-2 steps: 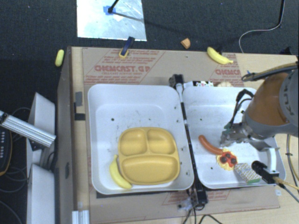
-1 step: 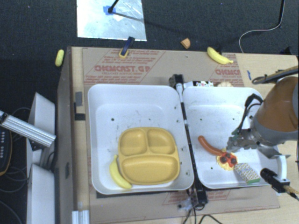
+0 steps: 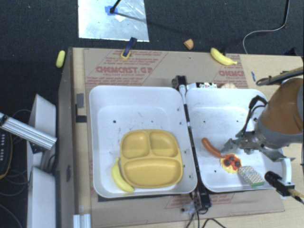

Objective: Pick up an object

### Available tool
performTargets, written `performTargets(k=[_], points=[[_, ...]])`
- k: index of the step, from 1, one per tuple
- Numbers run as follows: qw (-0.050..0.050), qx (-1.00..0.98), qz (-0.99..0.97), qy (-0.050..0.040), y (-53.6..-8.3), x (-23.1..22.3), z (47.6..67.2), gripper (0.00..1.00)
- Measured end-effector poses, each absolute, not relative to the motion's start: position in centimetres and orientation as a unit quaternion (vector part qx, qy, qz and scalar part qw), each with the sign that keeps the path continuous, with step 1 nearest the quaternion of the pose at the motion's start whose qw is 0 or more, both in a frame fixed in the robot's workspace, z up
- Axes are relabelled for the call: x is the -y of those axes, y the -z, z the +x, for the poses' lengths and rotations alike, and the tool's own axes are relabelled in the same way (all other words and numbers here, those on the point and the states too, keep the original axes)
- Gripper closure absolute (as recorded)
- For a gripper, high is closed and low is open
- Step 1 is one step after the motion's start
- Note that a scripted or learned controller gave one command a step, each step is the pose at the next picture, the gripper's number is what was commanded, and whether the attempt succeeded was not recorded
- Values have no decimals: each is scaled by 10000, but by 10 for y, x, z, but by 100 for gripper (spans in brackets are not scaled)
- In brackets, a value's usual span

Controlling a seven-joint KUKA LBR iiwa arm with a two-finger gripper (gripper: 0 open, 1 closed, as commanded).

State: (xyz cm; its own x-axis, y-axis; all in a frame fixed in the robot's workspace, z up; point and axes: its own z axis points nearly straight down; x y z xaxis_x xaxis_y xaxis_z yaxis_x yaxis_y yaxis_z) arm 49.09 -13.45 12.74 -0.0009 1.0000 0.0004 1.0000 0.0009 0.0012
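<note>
Reaching in from the right, the grey arm (image 3: 285, 113) with its orange band hangs over the right bin (image 3: 216, 108), and its gripper (image 3: 233, 146) sits low near that bin's middle; whether the fingers are spread or closed I cannot tell, and nothing shows between them. Just left of the gripper a small sausage (image 3: 211, 147) lies on the bin floor, and just below the gripper rests a little yellow slice with red spots (image 3: 231, 163). A grey block with a green edge (image 3: 250, 176) lies to the right of that slice, near the bin's front wall. The left bin (image 3: 109, 103) holds a yellow divided plate (image 3: 151, 157), with a banana (image 3: 120, 177) touching the plate's lower left edge. Beyond the right bin, on the desk (image 3: 156, 65), lies a second banana (image 3: 222, 56).
</note>
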Motion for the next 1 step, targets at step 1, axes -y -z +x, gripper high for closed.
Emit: performTargets(k=[1], points=[[57, -7074, 7068, -26, -88, 85, 490, 0]])
